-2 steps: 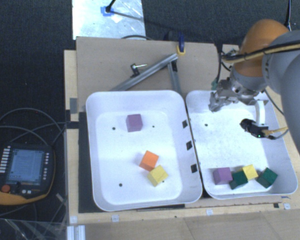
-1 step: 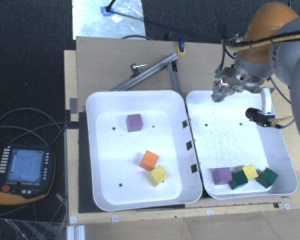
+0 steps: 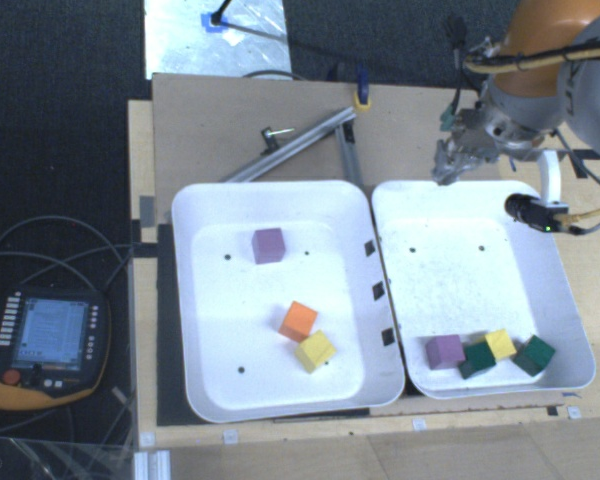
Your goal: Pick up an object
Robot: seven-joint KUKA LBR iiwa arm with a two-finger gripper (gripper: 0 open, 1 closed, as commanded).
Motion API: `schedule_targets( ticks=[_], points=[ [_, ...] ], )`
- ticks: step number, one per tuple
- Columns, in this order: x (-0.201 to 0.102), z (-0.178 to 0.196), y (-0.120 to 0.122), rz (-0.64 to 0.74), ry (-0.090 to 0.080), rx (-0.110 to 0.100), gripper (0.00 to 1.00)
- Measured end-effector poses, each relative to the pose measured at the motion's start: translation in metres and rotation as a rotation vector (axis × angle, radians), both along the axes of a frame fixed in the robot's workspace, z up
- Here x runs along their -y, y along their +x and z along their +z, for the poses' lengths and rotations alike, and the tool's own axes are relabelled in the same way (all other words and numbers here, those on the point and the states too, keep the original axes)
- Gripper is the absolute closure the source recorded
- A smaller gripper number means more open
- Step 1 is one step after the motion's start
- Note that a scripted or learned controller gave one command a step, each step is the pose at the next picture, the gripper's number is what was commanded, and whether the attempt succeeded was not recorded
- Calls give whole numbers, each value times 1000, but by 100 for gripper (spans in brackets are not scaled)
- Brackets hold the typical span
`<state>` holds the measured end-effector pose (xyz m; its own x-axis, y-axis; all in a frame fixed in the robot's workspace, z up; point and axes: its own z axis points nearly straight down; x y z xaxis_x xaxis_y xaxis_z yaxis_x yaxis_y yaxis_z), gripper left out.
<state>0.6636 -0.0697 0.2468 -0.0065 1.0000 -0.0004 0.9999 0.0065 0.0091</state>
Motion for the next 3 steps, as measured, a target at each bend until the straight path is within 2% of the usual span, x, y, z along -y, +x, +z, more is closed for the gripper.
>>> schedule_targets(
  ticks=[1, 2, 3],
  points=[
    [0, 13, 1, -1, 1, -6, 100],
    [-47, -1, -11, 3, 2, -9, 100],
    [-96, 6, -27, 4, 3, -9, 100]
  ],
)
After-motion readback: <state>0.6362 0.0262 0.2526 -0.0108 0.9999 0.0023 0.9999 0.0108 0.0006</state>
